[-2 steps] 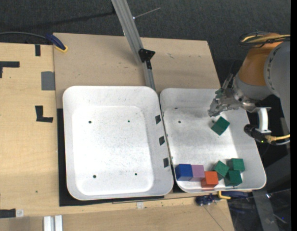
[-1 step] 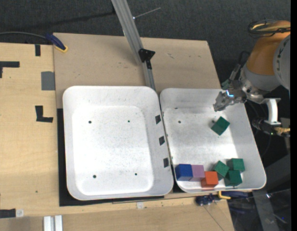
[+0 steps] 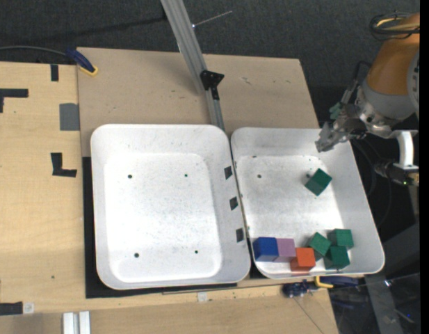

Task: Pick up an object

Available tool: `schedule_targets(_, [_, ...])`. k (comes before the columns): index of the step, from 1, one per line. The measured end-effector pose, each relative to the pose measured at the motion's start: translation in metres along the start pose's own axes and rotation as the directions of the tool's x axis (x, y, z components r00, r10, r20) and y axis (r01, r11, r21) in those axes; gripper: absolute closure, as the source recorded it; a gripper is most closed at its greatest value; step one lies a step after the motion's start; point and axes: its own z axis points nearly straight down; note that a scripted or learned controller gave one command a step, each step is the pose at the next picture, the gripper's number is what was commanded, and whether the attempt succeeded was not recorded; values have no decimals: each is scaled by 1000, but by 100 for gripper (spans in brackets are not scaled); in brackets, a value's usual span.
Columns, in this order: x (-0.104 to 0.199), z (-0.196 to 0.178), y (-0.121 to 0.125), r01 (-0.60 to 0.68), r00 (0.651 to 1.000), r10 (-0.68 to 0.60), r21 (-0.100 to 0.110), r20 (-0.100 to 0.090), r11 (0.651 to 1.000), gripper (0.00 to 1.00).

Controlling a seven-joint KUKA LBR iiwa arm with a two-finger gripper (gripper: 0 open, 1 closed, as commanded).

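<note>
Even, bright overhead light; soft shadows, slight blur.

Blocks (image 3: pixel 306 250) crowding right bin's (image 3: pixel 284 141) near wall

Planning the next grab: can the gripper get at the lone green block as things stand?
Probably yes. The green block lies alone on the right bin floor, apart from the others, and the gripper hovers just up-right of it.

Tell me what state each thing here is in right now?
Gripper: above the right bin's far edge, nothing visibly held.
Lone green block: tilted, lying apart in the right bin.
Blue block: at the near wall, touching the purple block.
Orange block: among the near cluster.
Three green blocks: bunched in the near right corner.
</note>
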Motion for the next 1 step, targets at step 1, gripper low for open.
schedule_targets(1, [53, 7, -8, 3, 1000, -3, 5, -2, 1000, 100])
